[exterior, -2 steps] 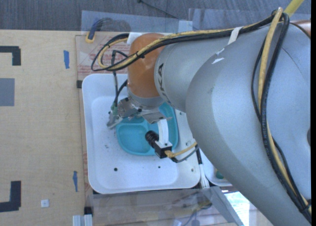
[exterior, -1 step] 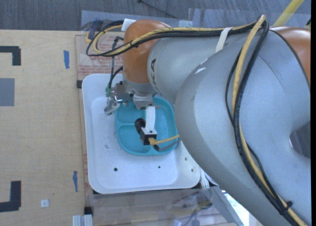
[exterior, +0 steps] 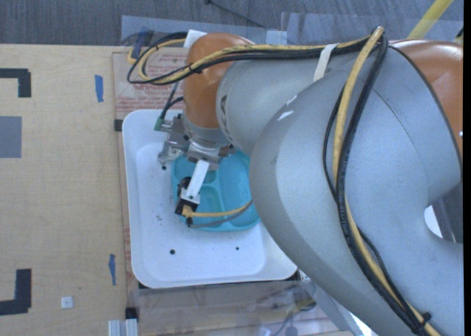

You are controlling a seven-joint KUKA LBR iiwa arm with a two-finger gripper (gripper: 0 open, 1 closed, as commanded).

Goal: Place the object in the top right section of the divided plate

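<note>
Over on the pale wooden bench (exterior: pixel 59 195), two strips of blue tape (exterior: pixel 99 88) are sitting. Next, one shallow white plastic bin (exterior: pixel 158 254) is holding one translucent turquoise divided plate (exterior: pixel 229 189) in its right half. One grey arm (exterior: pixel 331 180) with an orange band is reaching in from the right, wrist pointing down, the gripper (exterior: pixel 188 152) hovering over the plate's upper-left part. Open or closed, I cannot tell.
</note>
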